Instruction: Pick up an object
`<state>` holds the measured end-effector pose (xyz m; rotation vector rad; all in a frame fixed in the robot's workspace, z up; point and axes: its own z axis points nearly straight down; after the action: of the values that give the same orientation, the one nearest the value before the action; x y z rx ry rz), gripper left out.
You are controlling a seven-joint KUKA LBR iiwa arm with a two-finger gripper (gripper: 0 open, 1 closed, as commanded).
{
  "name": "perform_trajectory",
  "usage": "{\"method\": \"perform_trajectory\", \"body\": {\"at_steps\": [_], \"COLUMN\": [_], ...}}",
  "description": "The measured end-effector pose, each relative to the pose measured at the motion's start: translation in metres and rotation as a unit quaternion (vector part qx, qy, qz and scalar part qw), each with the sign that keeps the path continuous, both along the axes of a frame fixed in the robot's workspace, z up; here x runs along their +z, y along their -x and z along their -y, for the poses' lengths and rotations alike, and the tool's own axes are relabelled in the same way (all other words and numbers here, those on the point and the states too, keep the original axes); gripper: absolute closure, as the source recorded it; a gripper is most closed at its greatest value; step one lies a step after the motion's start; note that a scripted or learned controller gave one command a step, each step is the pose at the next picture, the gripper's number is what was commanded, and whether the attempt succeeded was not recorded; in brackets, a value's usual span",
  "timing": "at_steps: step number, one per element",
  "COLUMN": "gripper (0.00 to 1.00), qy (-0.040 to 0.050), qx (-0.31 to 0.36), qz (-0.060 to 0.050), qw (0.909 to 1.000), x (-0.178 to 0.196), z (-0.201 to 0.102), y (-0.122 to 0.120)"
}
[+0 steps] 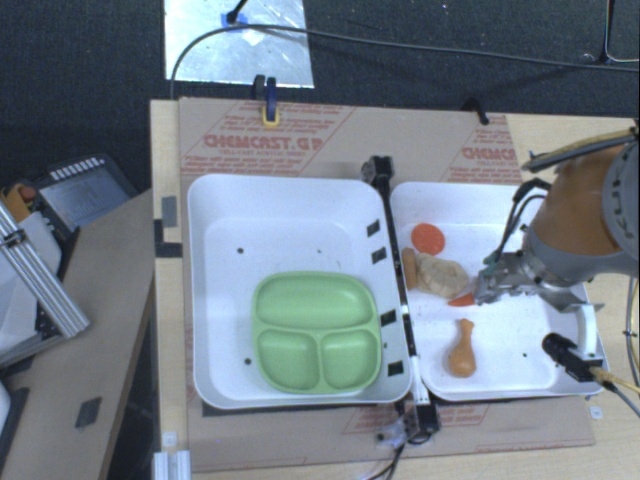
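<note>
Camera view, lower right of the frame first: a tan drumstick-shaped toy lies on the floor of the right bin, its long axis running nearly up and down the picture, fat end toward the bottom edge. It sits below and slightly left of the pincer, apart from it.

Higher, at the frame's right-centre, the pincer hangs low over the same bin, its tip just beside a small red piece and a beige lump; both lie immediately to its left. Whether the tip touches either, I cannot tell, nor whether it is spread or pressed together, since the wrist hides it from this angle.

A thin brown stick lies left of the lump by the bin's inner wall, long axis up-down. Above these rests an orange-red disc.

My judgement: the nearest candidates lie to the pincer's left, so a short leftward shift and descent would serve.

Across the divider, the left bin carries a green sectioned plate at centre-bottom, well apart from the arm.
</note>
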<state>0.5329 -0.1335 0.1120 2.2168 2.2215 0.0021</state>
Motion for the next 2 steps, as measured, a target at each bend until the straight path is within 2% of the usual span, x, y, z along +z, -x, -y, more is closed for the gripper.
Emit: {"method": "perform_trajectory", "body": {"at_steps": [2], "gripper": [1.0], "qy": [0.0002], "qx": [0.001], "qz": [0.002], "qw": [1.0], "x": [0.099], "z": [0.006], "y": [-0.008]}}
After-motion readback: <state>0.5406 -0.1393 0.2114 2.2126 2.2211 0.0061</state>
